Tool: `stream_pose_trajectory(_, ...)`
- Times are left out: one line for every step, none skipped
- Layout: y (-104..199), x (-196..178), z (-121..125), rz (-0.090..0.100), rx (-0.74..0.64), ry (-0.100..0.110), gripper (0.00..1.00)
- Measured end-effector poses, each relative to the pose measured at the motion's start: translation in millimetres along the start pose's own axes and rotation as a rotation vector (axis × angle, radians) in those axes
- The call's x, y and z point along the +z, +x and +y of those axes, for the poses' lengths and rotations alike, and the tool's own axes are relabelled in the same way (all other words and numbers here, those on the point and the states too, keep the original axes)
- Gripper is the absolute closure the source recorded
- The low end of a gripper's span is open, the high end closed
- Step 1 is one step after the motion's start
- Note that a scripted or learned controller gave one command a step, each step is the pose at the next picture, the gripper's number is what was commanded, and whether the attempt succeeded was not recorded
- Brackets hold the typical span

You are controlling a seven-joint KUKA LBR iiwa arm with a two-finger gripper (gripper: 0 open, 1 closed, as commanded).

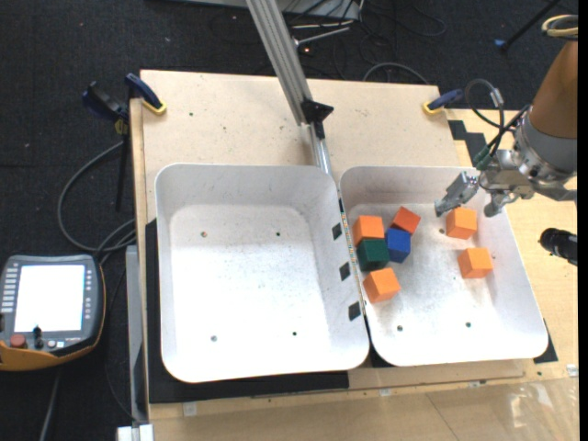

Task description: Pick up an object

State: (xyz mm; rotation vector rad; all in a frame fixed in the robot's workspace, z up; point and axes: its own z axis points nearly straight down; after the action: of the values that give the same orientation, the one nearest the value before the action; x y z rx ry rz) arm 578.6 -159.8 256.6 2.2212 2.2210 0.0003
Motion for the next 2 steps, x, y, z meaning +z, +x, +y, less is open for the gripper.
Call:
stream_pose_trajectory(-1.8, 104.6, 43.7, 0.000, -0.004, 0.005, 0.00)
stream_pose_trajectory(36.7, 141.0, 52.7, -0.012, 0.007, -0.014, 0.00)
